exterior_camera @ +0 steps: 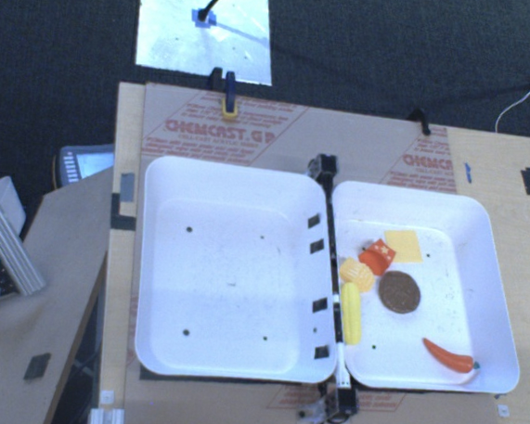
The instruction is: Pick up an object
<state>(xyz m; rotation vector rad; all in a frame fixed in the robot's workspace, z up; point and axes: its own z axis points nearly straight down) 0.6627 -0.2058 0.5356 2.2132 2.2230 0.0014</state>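
Note:
The right bin point(486, 237) holds several small toy foods. A pale yellow square slice point(403, 245) lies near its back. A small red piece point(377, 256) sits just left of that slice, with an orange-yellow lump point(356, 273) below it. A brown round disc point(399, 292) lies in the middle. A yellow corn cob point(351, 314) rests along the bin's left wall. A red chili pepper point(448, 355) lies near the front right corner.
The left bin point(231, 278) sits beside the right one, joined by a row of black clips point(322, 249). A cardboard sheet point(282, 133) lies under both bins. A metal plate point(207, 22) lies beyond the bench, and an aluminium bar point(1, 237) leans at the left.

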